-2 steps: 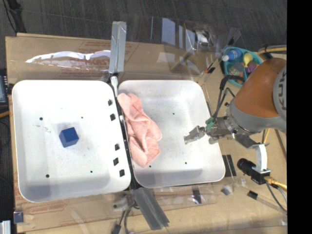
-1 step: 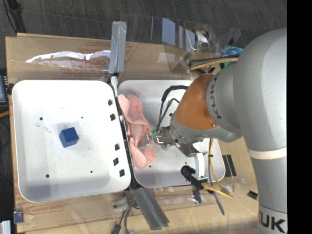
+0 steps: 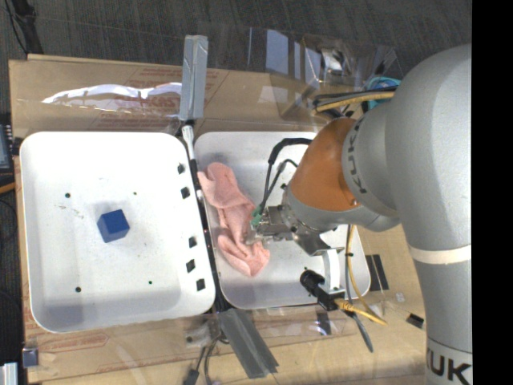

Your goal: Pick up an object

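A crumpled pink cloth (image 3: 232, 216) lies along the left side of the right bin (image 3: 240, 295). My gripper (image 3: 258, 225) is low over the cloth's right edge, near its lower half, and seems to touch the fabric. The wrist and orange band (image 3: 325, 176) hide most of the gripper. A small blue cube (image 3: 113, 224) rests in the left bin (image 3: 48, 295), a little left of its middle, far from the gripper.
The grey arm (image 3: 425, 175) covers the right part of the right bin. Black cables (image 3: 276, 163) loop above the wrist. A metal divider bar (image 3: 192, 87) with black clips runs between the two bins. Cardboard (image 3: 96, 79) lines the bench behind them.
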